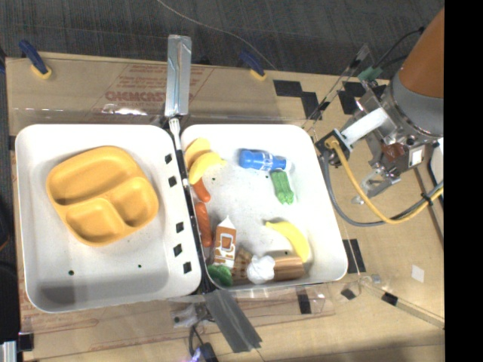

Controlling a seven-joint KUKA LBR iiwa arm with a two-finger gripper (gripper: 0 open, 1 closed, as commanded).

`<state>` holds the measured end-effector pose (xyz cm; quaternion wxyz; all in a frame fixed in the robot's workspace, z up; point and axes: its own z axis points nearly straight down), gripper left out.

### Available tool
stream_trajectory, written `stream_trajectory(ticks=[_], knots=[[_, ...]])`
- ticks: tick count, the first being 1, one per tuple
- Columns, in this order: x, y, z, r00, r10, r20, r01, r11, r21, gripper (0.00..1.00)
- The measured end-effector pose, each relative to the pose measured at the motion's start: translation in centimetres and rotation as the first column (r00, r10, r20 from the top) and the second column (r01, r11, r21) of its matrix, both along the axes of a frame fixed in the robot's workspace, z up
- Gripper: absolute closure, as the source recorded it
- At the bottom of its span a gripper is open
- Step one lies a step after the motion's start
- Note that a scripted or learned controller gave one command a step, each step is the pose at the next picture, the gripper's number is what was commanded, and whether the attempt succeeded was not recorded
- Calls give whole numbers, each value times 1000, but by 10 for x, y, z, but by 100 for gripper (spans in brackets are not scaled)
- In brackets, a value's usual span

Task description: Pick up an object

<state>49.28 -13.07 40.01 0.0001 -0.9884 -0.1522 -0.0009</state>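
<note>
Everything worth grabbing sits in the right bin, and the gripper is parked off past that bin's right wall.

The blue bottle (pixel 262 160) lies on its side near the right bin's (pixel 326 202) far edge, long axis running left-right, with a green pickle-looking thing (pixel 283 186) just beside it toward the near side. A banana (pixel 292 239) is down by the near-right corner, next to a wooden block (pixel 287 268) and a white wad (pixel 261 268); more bits are stacked along the left wall. The left bin (pixel 30 225) holds a yellow divided tray (pixel 102 193). The gripper (pixel 389 164) hangs over the counter, outside the bin, so the bottle lies off to its left, well apart. Honestly can't tell how wide the fingers are from this angle, and I see nothing in them.
</note>
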Motion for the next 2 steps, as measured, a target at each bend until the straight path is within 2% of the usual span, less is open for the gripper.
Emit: stream_trajectory(ticks=[1, 2], knots=[[3, -74, -152, 999, -40, -17, 40, 999, 3, 0], [57, -80, -111, 995, -98, -4, 98, 995, 2, 0]])
